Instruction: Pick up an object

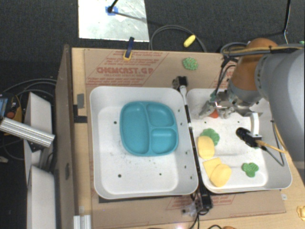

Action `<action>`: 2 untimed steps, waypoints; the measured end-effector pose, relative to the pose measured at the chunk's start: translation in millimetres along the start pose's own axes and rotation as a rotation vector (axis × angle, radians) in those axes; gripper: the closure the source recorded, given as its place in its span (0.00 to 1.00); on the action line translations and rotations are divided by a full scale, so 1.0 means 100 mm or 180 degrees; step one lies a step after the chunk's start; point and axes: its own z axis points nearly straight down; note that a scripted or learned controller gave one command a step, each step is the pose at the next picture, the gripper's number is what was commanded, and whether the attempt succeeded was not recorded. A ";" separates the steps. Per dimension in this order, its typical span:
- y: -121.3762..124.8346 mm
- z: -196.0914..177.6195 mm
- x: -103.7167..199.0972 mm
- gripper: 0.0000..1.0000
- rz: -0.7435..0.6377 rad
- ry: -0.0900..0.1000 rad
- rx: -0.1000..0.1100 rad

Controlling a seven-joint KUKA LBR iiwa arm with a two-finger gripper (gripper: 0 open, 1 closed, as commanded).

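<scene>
Camera view shows the grey robot arm (281,80) with its jaws low over the far left corner of the right shallow white bin (274,173), just above a small orange-red piece (215,113). I cannot tell whether they are open or closed. Nearer in that bin lie a pale yellow lump (206,148) touching a green leafy piece (213,136), a second yellow lump (220,173), and a small green piece (249,168) apart. The left white bin (107,142) holds a blue divided plastic plate (148,128).
</scene>
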 end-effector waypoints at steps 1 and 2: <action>0.32 0.00 -0.02 0.00 -0.0001 0.0004 0.0006; 0.31 -0.11 -0.03 1.00 -0.0009 -0.0004 0.0004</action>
